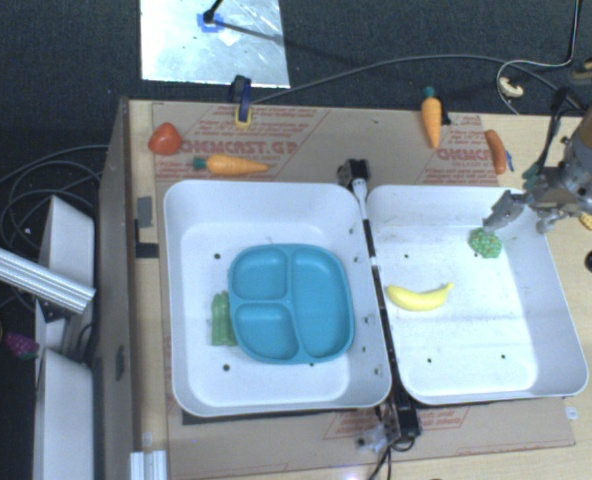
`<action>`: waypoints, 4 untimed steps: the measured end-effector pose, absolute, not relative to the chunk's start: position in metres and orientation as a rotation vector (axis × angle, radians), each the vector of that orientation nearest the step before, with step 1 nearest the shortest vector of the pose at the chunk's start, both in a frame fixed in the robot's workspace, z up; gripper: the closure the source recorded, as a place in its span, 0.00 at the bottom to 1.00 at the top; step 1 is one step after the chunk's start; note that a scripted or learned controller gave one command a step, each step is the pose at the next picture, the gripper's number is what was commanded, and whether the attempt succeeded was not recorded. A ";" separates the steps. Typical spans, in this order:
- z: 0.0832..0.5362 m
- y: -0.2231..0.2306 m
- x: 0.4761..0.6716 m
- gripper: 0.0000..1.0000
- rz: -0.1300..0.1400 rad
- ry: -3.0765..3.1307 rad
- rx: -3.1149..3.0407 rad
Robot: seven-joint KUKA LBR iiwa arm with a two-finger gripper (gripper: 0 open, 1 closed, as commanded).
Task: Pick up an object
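Gripper (524, 210) fingers are hanging spread beside the broccoli (485, 242) in the right bin (556, 368), gripping nothing; the approach seems underway, and next they need to straddle it and close. That bin is holding one broccoli and one banana (418, 296); the left bin (191, 268) one blue tray (289, 303).

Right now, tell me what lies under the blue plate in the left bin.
A green thing sticks out from under the blue plate's left edge, lying on the left bin floor. The plate covers its other end, and whatever else sits beneath.
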State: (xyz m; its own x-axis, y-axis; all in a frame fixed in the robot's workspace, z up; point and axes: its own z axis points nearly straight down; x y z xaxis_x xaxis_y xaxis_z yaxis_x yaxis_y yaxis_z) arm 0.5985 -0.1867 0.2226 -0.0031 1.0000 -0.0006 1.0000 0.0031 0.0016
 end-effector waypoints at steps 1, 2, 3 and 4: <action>0.154 -0.127 0.613 0.00 0.001 2.228 2.217; 0.084 -0.108 0.589 0.00 0.001 2.223 2.219; 0.087 -0.143 0.669 0.00 0.003 2.223 2.214; 0.140 -0.184 0.670 0.00 0.003 2.220 2.215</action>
State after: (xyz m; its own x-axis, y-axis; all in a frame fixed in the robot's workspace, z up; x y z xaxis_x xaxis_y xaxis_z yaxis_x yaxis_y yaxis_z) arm 0.6696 -0.1837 0.1405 -0.0026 1.0000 -0.0026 1.0000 0.0026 0.0055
